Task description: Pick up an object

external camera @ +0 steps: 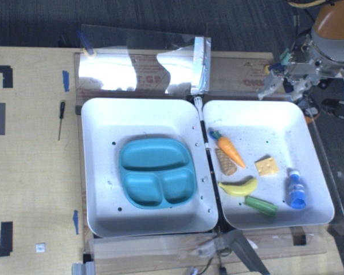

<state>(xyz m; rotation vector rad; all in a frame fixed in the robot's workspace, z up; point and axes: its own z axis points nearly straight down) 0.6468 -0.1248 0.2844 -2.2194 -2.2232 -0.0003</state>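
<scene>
Two shallow white bins. Left bin: one blue plastic three-compartment tray. Right bin: six items, one each — orange toy carrot, brown waffle-textured piece, yellow cheese wedge, yellow toy banana, green cylinder, blue bottle. Gripper sits above the right bin's far right corner, nothing visible between fingers; open or closed: cannot tell.

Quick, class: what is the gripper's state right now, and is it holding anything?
Gripper: above the back rim of the right bin, apart from the toy food; nothing is seen in it, and whether it is open or shut cannot be told.
</scene>
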